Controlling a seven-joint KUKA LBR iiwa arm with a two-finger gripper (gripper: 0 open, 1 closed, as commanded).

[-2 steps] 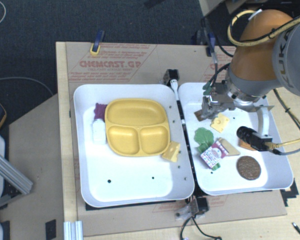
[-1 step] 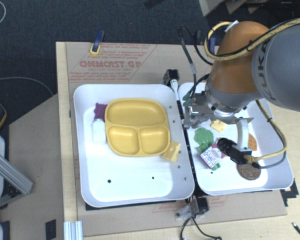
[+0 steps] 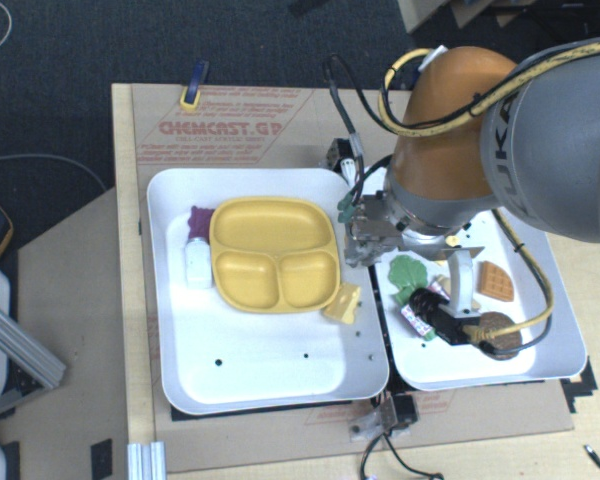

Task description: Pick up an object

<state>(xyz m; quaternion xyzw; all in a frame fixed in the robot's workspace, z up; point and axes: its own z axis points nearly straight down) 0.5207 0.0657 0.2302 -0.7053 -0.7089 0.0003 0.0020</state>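
My gripper (image 3: 365, 236) hangs low over the rim between the two bins, at the right edge of a yellow divided plate (image 3: 275, 253) in the left bin (image 3: 260, 373). The wrist hides its tips. A yellow wedge (image 3: 343, 305) lies just below and left of the gripper. To its right, in the right bin (image 3: 558, 320), a green leafy piece (image 3: 410, 271) lies close by. A tan waffle square (image 3: 496, 281), a brown round piece (image 3: 502, 332) and a small pink-and-white wrapper (image 3: 417, 318) lie further right.
A purple item (image 3: 200, 220) and a small white bottle (image 3: 197, 263) lie against the plate's left side. The left bin's lower half is bare white floor. The arm's bulk covers the upper part of the right bin.
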